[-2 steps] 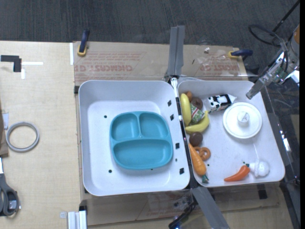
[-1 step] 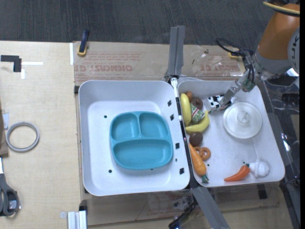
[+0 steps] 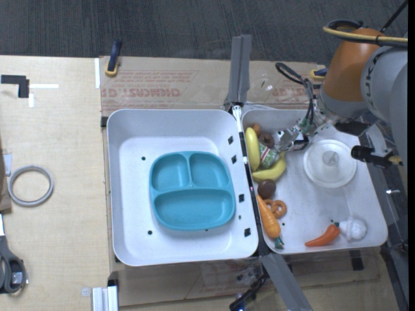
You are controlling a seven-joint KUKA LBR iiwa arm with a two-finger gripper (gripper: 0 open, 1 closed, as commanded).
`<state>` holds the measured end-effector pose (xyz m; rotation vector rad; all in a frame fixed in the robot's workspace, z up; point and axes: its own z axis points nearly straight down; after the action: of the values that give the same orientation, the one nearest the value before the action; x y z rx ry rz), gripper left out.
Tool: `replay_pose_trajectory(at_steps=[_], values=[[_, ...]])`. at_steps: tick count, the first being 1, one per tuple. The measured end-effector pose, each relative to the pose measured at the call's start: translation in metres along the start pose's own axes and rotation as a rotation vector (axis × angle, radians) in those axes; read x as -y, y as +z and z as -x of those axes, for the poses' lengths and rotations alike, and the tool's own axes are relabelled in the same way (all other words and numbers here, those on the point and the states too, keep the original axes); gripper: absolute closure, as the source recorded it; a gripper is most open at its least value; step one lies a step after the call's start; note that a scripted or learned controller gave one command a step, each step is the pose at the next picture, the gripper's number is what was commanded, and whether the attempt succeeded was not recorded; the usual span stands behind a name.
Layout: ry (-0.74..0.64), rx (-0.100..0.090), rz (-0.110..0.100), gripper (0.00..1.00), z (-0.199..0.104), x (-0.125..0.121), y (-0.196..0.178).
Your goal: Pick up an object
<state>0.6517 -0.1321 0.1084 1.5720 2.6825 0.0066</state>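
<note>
Wooden surface (image 3: 52,122) carrying two white bins. Left bin (image 3: 123,193): blue divided plate (image 3: 192,190). Right bin (image 3: 363,193): bananas (image 3: 254,153) at left wall, carrot (image 3: 268,218) below, white lid (image 3: 330,162) right. Pincer (image 3: 293,138) low beside bananas, upper centre-right of frame; finger state cannot be told.

scissors (image 3: 11,272) cut off at left edge, arm (image 3: 379,76) cropped at right, end effector (image 3: 290,139) fingers indistinct

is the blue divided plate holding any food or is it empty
Empty: the blue plate in the left bin shows three bare compartments.
</note>
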Motion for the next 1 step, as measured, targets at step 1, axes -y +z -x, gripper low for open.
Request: replay_pose_trajectory(at_steps=[1], values=[[0.064, 0.0, -0.002, 0.0, -0.0143, -0.0247, 0.0]])
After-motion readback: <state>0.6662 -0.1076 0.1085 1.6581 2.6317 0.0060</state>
